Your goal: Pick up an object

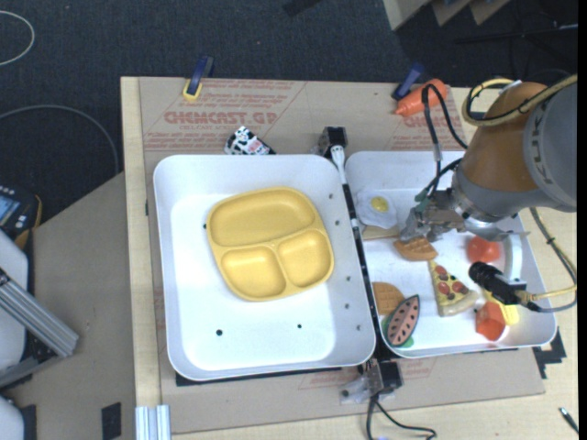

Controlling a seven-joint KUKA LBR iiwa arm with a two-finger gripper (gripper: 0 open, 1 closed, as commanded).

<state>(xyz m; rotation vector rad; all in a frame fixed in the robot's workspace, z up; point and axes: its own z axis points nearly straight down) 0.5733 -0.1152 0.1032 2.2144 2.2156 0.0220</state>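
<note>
So far, by judgement: nothing lifted, nothing seen clamped, the pick itself not yet done. Left to do: close on a thing and raise it clear of its neighbours.

Nearest, along the front rim of the right bin [459, 345], a watermelon slice [404, 320] touching or just beside a round brown biscuit [386, 293], both lying flat. Toward the arm's side, an orange-red chunk [492, 320]. Just behind these, a pizza slice [448, 288], flat, point toward the back.

Further in, mid-bin, a brown pastry piece [417, 248] flat on the white floor. Judged the likeliest pick, as the thing closest to the tool. Level with it in the left bin [248, 337], a yellow divided plate [268, 243], well apart from the arm.

Then the gripper [425, 225], low over the right bin, just behind the pastry and over its far edge. Touching it or only close above: not clear from this slant. Jaws apart or together: cannot tell.

Beside the gripper, under the wrist, a red piece [483, 249]. Farthest back, a fried egg [379, 206] near the bin's far corner, near the gripper yet apart from it.
</note>
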